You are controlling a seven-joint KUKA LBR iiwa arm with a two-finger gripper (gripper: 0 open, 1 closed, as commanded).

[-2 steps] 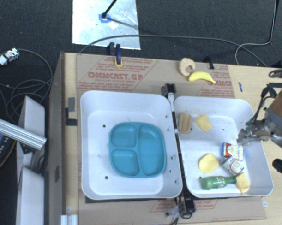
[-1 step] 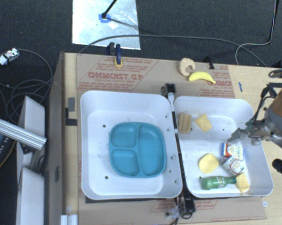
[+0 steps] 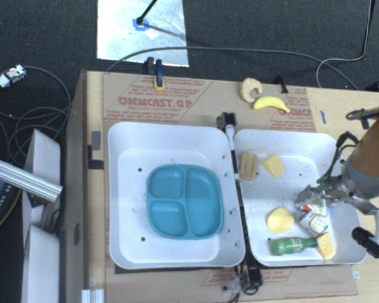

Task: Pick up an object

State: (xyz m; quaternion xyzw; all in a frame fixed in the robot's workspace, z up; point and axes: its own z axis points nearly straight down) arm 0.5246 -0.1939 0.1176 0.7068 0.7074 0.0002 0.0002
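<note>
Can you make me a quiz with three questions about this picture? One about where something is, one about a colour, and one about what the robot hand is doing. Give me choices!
1. Where is the divided plate?
A. In the left bin
B. In the right bin
C. On the floor

2. What colour is the bottle?
A. Red
B. Green
C. Purple

3. Where is the gripper?
A. Over the left bin
B. Beside the banana
C. Low in the right bin, by a small red and white object

Answers: 1 A, the blue plate lies in the left bin. 2 B, the bottle lying near the front wall of the right bin is green. 3 C, the gripper is down among the right bin's things; the banana lies outside on the bench.
</note>
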